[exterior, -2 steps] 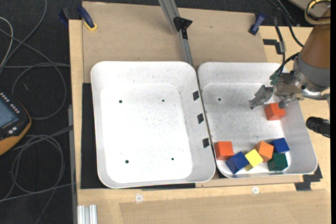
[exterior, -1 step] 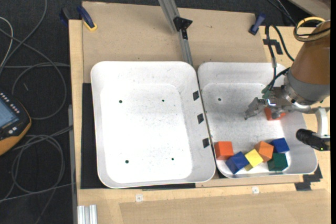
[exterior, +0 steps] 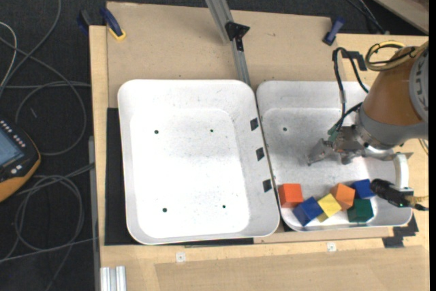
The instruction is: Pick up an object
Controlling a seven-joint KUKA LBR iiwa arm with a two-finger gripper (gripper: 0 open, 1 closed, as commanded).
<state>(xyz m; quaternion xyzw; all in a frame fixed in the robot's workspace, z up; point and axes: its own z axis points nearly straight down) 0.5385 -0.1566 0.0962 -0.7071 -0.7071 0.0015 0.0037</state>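
Several coloured blocks lie along the near edge of the right bin: an orange block, a blue block, a yellow block, a second orange block, a second blue block and a green block. My gripper hangs over the bare middle of the right bin, just beyond the row of blocks. It is open, its fingers are spread, and nothing is between them.
The left bin sits beside the right one, with small black clips along the shared wall. A slanted metal bar rises from the back of the bench. Cables lie on the floor to the left.
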